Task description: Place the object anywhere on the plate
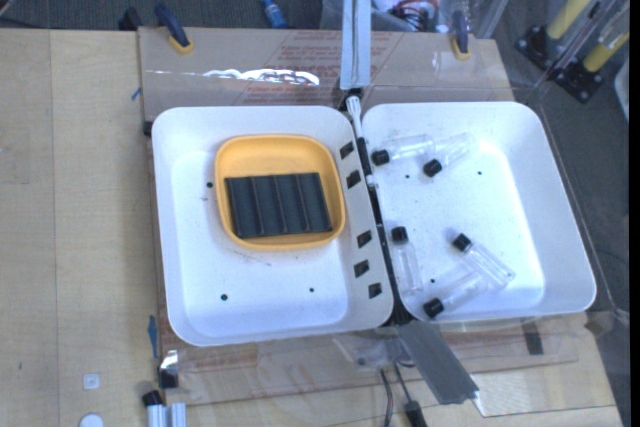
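Yellow plate (pixel 228 165) sat in left bin (pixel 180 295), dark ribbed block (pixel 277 205) already on it. Clear capped vials (pixel 480 263) lay in right bin (pixel 560 245), well apart. Gripper state: cannot tell.

faint reddish print on clear sheet (pixel 300 65) behind bins, too blurred to read

Two white bins (pixel 190 315), small black dots on floors. Left bin: yellow-orange plate (pixel 232 160) w/ dark grey ribbed block (pixel 278 205) on it, parallel grooves. Right bin (pixel 540 165): clear tubes (pixel 420 148) w/ black caps (pixel 432 168). Black clips (pixel 362 239) along the join betw. bins. Bench (pixel 70 215) pale tan wood grain. Blue clamp (pixel 175 33) w/ orange tip at back.
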`<state>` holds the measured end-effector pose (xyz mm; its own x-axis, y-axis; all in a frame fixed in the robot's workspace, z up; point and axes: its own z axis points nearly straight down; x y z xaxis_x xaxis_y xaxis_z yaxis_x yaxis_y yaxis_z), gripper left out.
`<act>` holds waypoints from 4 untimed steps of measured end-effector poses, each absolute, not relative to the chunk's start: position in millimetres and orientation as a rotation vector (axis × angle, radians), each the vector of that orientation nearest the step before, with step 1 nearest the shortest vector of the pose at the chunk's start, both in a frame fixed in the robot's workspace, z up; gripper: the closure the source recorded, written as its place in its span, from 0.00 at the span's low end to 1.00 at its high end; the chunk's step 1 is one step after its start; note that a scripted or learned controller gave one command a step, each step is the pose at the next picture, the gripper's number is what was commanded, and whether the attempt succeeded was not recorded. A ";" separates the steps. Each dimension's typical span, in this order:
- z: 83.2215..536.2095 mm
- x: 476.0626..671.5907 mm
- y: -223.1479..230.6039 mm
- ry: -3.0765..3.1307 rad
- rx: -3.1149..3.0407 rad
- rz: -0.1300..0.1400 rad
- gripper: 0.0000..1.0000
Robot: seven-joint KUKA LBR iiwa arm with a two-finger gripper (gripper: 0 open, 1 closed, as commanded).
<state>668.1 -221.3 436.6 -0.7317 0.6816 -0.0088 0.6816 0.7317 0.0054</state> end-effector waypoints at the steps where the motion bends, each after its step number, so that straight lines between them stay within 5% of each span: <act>1: 437.2 657.4 -221.7 3.087 0.559 0.003 1.00; 2: 414.0 654.3 -221.7 3.137 0.019 0.003 1.00; 3: 437.8 651.6 -221.8 3.084 -0.533 -0.003 1.00; 4: 437.2 668.2 -221.1 2.934 -1.091 -0.004 1.00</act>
